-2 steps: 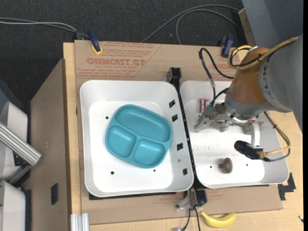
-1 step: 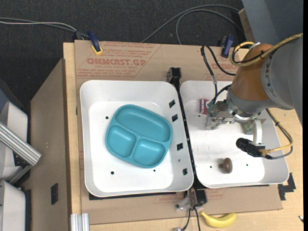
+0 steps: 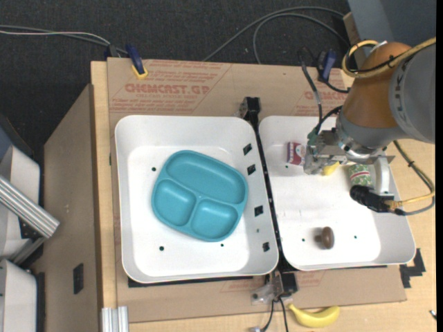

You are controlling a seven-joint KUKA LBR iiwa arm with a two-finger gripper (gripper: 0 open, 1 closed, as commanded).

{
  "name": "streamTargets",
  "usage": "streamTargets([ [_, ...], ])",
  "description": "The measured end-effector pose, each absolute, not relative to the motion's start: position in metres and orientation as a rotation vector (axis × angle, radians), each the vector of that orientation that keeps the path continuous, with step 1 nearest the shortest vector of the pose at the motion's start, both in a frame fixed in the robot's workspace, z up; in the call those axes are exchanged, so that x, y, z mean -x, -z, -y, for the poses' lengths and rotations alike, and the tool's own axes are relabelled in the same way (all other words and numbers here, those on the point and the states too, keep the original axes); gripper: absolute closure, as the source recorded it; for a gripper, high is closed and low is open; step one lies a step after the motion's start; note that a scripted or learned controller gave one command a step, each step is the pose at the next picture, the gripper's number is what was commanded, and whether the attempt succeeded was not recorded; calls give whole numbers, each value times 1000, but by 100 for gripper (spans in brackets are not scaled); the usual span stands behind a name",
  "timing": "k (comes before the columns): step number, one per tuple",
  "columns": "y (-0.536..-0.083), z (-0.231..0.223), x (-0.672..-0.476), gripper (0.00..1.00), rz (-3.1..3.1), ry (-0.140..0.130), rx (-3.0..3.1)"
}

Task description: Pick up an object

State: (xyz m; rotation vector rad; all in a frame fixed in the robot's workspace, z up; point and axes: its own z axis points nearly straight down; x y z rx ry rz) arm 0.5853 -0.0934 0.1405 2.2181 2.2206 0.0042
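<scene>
Jaws state: cannot tell, wrist blocks them. Gripper (image 3: 324,159) sits low in the right white bin (image 3: 387,251), upper part, just beside a small red-and-white packet (image 3: 295,153) and something yellow (image 3: 331,168) under it. Green-labelled can (image 3: 360,174) close by; small brown round object (image 3: 324,237) lies apart near the front. Packet probably light and crushable, take it across the narrow sides. Left white bin (image 3: 131,185) carries a teal divided plastic plate (image 3: 199,195). Cardboard-covered table (image 3: 180,78), cables around, banana (image 3: 315,315) at front edge.
</scene>
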Motion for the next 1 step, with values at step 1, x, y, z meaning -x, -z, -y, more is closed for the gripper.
streamTargets([
  [1,-196,103,-586,100,-2218,-5,-2219],
])
